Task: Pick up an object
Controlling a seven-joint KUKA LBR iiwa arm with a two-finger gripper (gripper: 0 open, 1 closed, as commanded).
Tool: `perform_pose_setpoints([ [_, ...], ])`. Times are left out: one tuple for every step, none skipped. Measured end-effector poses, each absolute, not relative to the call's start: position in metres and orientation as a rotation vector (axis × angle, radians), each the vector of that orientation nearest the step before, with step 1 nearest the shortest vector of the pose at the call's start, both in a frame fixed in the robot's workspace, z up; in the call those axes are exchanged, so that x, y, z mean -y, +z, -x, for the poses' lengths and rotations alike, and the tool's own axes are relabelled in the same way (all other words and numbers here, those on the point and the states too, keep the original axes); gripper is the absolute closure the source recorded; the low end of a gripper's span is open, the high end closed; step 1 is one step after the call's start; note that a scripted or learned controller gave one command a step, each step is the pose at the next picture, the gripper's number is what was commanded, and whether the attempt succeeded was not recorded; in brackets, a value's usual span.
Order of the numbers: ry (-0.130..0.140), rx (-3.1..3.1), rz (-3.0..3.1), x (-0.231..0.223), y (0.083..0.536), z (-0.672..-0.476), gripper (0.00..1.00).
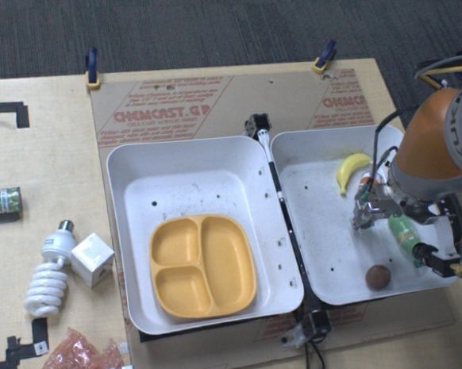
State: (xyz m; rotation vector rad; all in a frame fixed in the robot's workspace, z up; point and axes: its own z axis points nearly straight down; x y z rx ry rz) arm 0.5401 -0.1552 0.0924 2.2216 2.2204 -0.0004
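The right bin [321, 212] holds a yellow banana [349, 170] near its back, a green bottle [406, 239] lying at its right side, and a small brown ball [377, 276] near its front edge. My gripper [366, 211] reaches in from the right and hangs low in this bin, between the banana and the bottle. Its metal tip sits just left of the bottle's top end. The view is too small to tell how the fingers stand, and I see no object between them.
The left bin [131, 227] holds a yellow divided plate [203, 265]. Off the bins to the left lie a white spiral bulb [47, 278], a white cube [93, 258], a green can [3, 202] and a red mesh bag [66, 368].
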Motion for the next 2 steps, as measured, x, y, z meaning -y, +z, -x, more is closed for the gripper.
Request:
perform_pose_setpoints([
  [0.000, -2.223, -2.219, 0.122, 0.093, -0.584, 0.00],
  [-0.001, -2.219, -2.224, 0.096, 0.092, -0.500, 0.00],
])
